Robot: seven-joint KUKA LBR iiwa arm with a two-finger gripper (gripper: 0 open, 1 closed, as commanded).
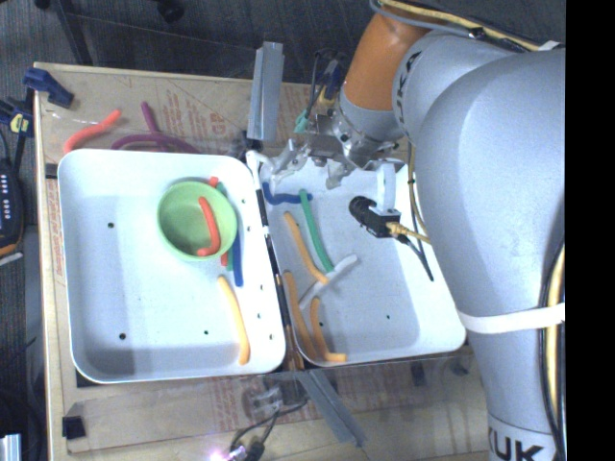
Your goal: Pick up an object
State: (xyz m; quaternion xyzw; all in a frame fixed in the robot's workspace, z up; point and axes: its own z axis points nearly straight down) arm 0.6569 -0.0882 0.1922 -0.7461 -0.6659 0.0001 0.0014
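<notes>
So far I judge nothing is picked: my claw [312, 166] hovers over the right bin's [437, 329] far edge with open fingers and nothing between them, just beside the blue strip [281, 199], so the grasp remains.

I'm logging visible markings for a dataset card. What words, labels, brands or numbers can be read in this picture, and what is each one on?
"KUK": large white letters on the grey arm, cut off at the bottom right, near.
Faint reddish print on the bench above the left bin: too blurred to read.
No readable text on the right bin, the green bowl or the gripper.
</notes>
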